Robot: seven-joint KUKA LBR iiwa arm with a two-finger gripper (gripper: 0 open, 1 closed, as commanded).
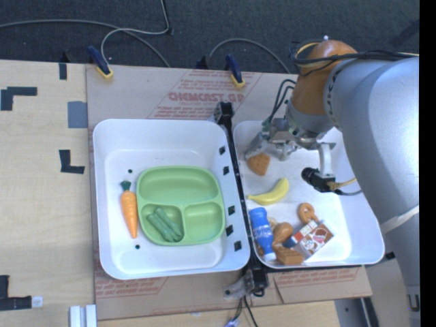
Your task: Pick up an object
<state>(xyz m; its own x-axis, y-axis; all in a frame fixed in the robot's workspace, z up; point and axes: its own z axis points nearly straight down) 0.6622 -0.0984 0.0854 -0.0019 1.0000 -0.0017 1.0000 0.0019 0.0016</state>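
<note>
Reaching in from the right, the grey arm (381,107) with its orange band (315,80) hangs over the far part of the right bin (361,234). Its gripper (267,147) sits low over a small orange-brown object (258,163) near that bin's far left corner; the fingers seem to touch the object's top, but whether they are spread or closed on it cannot be told from this angle.

Nearer in the same bin lies a yellow banana (270,193), just past a blue bottle (259,229) that rests along the left wall. To the right of the bottle sit a brown pretzel-like piece (306,213), some brown bread-like pieces (285,244) and a small red-and-white packet (314,237), all close together.

In the left bin (112,138) a green divided tray (181,203) holds green bean pods (163,223) in its near left compartment. An orange carrot (129,211) lies just beside the tray's left edge.

Both bins rest on a cardboard sheet (170,97) clamped at its far edge.
</note>
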